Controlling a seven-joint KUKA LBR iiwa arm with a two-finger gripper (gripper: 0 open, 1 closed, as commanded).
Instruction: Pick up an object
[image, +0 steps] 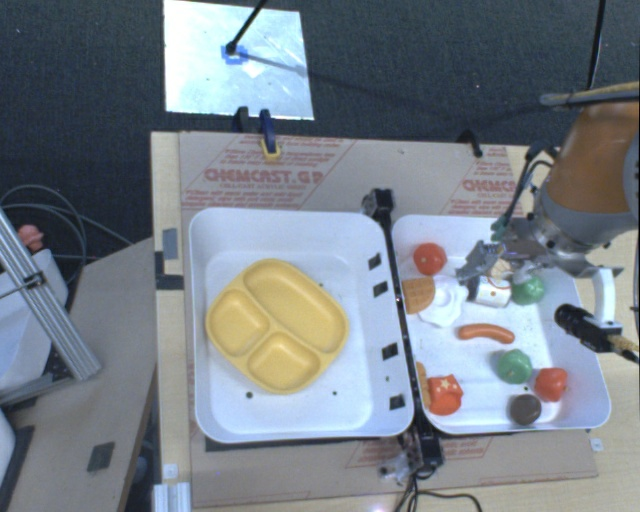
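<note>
Here we see the yellow 3-compartment tray (277, 325) in the left bin (215, 240), its long axis running upper left to lower right. In the right bin (600, 400), a sausage (485, 333) lies nearly level among tomatoes and green balls. Whether the gripper (488, 268) is clenched, we cannot tell.

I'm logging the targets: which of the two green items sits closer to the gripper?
The green item at the right bin's upper right, right beside the gripper. The other green one lies lower, below the sausage.
</note>
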